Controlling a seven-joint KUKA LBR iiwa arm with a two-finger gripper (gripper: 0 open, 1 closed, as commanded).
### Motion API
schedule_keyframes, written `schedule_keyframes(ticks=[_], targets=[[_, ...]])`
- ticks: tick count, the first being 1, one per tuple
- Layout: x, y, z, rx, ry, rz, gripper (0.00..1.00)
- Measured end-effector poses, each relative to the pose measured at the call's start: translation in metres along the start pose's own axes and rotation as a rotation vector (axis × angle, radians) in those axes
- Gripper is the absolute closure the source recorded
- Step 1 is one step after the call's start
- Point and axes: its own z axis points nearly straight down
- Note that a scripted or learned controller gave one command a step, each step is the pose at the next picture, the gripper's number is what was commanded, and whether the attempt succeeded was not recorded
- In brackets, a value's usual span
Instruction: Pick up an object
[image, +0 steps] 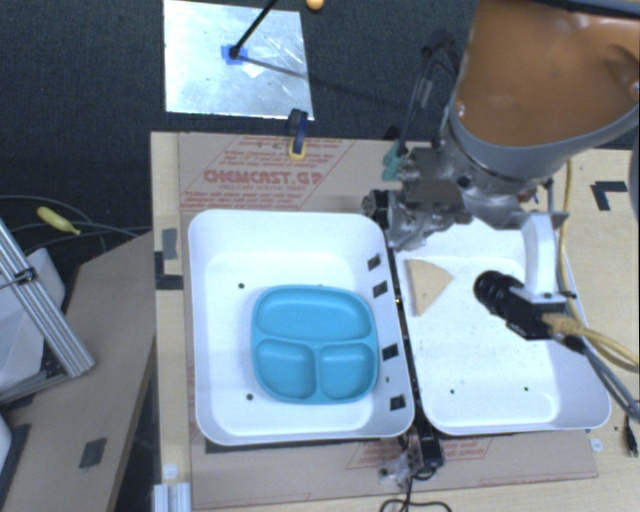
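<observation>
Over the right bin (520, 400), the arm (540, 90) reaches down.

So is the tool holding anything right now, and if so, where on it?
Cannot be told: the tool sits above the tan wedge-shaped piece in the right white bin.

Dark carpet floor (80, 100) — shiny metal sheet (240, 60) on it; aluminium frame (40, 310) at left.

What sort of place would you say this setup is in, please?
Most likely a robotics lab test bench: a robot arm reaches over two white bins, one holding a blue divided tray, with loose cables alongside.
</observation>
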Motion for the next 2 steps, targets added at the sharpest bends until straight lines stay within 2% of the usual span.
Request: schedule_keyframes(ticks=[1,2], targets=[[0.0,0.001,-0.011,-0.002,0.001,-0.007,1.0],[0.039,-0.002,0.098,0.015,-0.004,0.003,1.0]])
